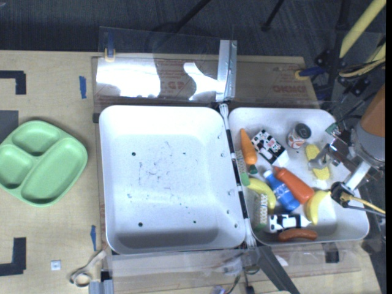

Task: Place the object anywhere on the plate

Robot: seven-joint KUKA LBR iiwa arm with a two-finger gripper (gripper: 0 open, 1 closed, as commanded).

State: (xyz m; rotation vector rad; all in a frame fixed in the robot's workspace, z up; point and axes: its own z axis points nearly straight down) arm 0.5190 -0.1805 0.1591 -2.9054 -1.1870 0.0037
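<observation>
- Green moulded-plastic plate with three compartments sits on the bench far to the camera view's left, outside both bins and well apart from the arm.
- White shallow left bin lies between the plate and the cluttered white shallow right bin; the two bins touch along their shared rims.
- Grey arm with the orange band enters from the view's right edge; its two-finger gripper hangs over the right bin's right side, near a yellow toy banana.
- Gripper state: cannot tell — the wrist body and cabling hide whatever is at its tip, and no object is seen in its grasp.
- Candidate objects, all in the right bin: an orange tapered carrot-shaped toy, a black-and-white patterned block, a small red-and-silver can, an orange bottle-shaped toy.
- Key relation — the clutter lies just left of and below the gripper in the view; the banana is the nearest piece, its long axis running roughly up-down in the view.
- Judgement: nothing has reached the plate; a carry would have to cross the whole left bin leftward.
</observation>
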